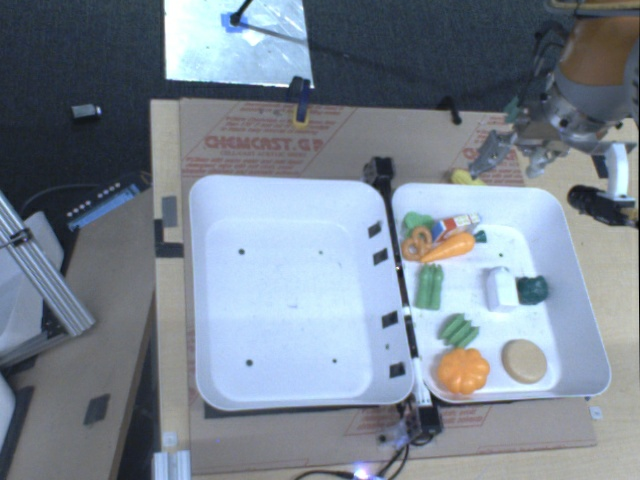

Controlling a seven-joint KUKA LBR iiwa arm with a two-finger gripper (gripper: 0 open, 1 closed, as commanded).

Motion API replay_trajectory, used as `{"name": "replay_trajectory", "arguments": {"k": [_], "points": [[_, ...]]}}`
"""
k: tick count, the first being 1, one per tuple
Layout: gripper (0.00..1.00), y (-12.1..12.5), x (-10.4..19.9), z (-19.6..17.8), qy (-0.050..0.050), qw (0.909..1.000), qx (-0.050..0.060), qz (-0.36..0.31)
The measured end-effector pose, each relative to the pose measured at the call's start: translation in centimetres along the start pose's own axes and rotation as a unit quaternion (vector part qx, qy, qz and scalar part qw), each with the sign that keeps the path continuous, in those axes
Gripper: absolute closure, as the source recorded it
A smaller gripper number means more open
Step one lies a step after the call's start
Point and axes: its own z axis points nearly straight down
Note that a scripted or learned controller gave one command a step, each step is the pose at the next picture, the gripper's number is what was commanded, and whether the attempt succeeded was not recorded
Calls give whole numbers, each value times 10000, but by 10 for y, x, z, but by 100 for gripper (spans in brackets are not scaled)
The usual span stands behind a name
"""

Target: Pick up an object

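Lighting was even and fairly bright, diffuse from overhead. Both white bins [290,288] rendered near overexposed, with soft faint shadows along their inner walls. A reflective sheet [238,28] at top showed patchy glare. Focus was soft overall; the arm [590,58] looked slightly blurred.

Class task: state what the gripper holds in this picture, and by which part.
Nothing is held. The gripper hangs above the bench beyond the right bin, apart from the toys inside it.

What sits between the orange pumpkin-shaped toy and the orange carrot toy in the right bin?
In the camera view, two green pieces lie between the pumpkin and carrot: a long green vegetable and a smaller green pod.
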Motion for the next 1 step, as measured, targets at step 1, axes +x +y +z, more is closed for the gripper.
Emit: {"name": "replay_trajectory", "arguments": {"k": [1], "points": [[0,6,92,23,18,10000,10,-48]]}}
